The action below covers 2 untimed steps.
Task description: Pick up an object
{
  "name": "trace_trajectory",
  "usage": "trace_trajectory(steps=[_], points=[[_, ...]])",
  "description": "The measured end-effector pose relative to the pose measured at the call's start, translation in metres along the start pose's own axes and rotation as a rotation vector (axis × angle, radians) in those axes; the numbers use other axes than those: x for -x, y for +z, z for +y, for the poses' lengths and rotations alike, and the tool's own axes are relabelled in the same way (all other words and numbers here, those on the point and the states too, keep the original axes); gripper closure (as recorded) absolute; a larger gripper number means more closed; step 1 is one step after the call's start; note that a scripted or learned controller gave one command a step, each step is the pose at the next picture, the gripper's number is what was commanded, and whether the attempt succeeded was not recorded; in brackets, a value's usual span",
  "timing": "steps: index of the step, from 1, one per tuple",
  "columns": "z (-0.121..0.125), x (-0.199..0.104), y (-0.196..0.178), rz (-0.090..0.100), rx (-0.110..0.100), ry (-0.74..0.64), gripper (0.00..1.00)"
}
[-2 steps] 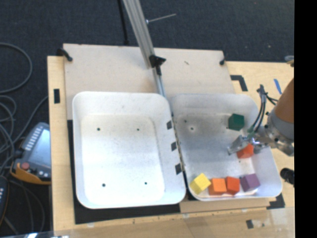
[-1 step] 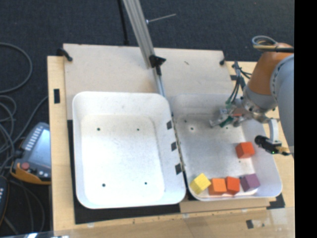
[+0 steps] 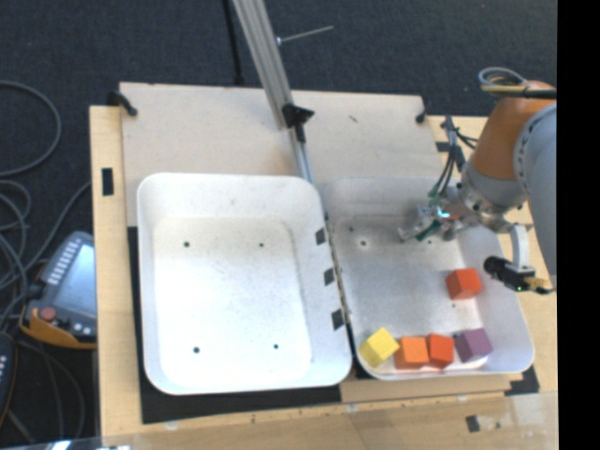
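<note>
The blocks lay in the right bin (image 3: 349, 279), likely tipped toward its near wall: a yellow block (image 3: 381, 345), two orange blocks (image 3: 427, 351) and a purple block (image 3: 472, 344) sat in a row there, and a red-orange block (image 3: 464, 283) lay apart, nearer the middle. The end effector (image 3: 427, 225) hovered over the bin's bare far part, well apart from every block and touching none. Whether it was released or clenched could not be told, though nothing showed in its grip.

Even, fairly bright light is falling from overhead — the two white bins (image 3: 234, 279) are glowing pale with no harsh glare. Soft shadows are pooling under the near rims and beside the blocks (image 3: 427, 348). The picture is looking slightly soft and grainy, and the dark floor (image 3: 56, 26) is swallowing detail on the far left.
</note>
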<state>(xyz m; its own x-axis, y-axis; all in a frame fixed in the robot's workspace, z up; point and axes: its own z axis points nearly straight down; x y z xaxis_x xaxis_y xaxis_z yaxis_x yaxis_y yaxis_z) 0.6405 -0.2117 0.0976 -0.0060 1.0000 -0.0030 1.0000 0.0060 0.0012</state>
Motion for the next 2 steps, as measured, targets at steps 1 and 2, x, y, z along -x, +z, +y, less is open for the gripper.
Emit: trace_trajectory(steps=[1, 2], points=[[0.000, 0.000, 0.000, 0.001, -0.001, -0.002, 0.00], [0.001, -0.006, -0.120, -0.001, 0.009, 0.001, 0.00]])
